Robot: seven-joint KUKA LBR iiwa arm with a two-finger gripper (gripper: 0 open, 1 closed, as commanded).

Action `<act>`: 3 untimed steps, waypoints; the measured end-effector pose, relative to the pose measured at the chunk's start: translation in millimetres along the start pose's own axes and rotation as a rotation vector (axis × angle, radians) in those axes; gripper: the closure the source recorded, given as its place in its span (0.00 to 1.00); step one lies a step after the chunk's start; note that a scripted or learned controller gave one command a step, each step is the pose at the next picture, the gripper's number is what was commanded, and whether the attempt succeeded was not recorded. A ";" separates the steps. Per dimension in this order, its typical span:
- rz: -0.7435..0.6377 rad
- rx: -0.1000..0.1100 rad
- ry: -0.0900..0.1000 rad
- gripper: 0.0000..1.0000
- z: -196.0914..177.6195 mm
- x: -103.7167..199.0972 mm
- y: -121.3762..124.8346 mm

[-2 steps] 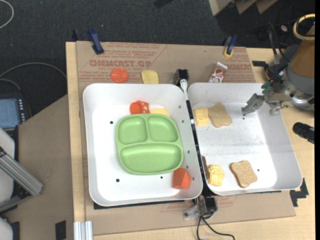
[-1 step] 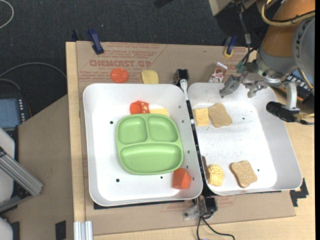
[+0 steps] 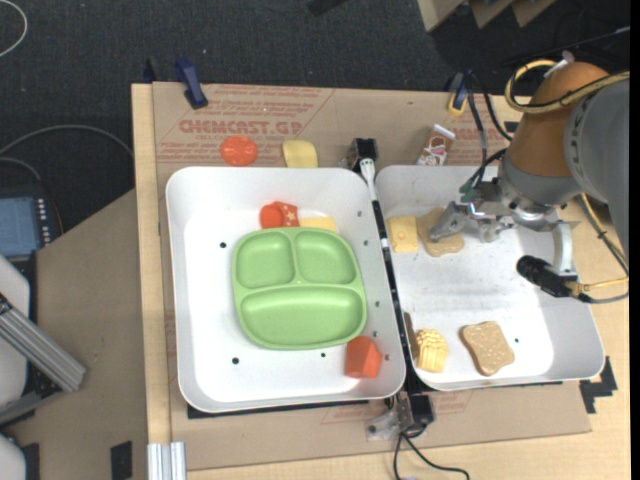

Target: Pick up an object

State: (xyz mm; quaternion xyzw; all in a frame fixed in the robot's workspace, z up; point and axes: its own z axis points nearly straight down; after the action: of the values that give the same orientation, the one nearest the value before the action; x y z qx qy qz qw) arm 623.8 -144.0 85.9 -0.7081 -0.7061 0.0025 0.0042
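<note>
My gripper (image 3: 465, 219) is low in the right bin (image 3: 570, 353), near its back left part, on the grey arm with the orange band (image 3: 548, 133). Just below and left of it, touching or nearly touching, lies a tan flat food piece (image 3: 444, 242). A pale yellow block (image 3: 403, 234) rests next to that piece by the bin's left wall. Near the front of this bin lie a yellow corn-like piece (image 3: 430, 350) and a brown toast slice (image 3: 487, 348).
The left bin (image 3: 195, 268) holds a green divided plate (image 3: 298, 288), a red-orange piece (image 3: 279, 214) behind it and an orange block (image 3: 363, 357) at its front right. Behind the bins on the board lie an orange disc (image 3: 238, 151), a yellow piece (image 3: 299, 154) and a small carton (image 3: 436, 146).
</note>
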 end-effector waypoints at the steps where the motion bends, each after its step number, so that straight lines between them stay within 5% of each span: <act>1: -0.005 -0.010 -0.009 0.00 -1.2 38.2 11.8; 3: -0.005 -0.015 -0.004 0.00 -0.7 48.7 44.4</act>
State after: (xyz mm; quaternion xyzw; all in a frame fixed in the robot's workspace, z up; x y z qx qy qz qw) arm 668.3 -95.5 86.3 -0.7065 -0.7077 -0.0015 -0.0026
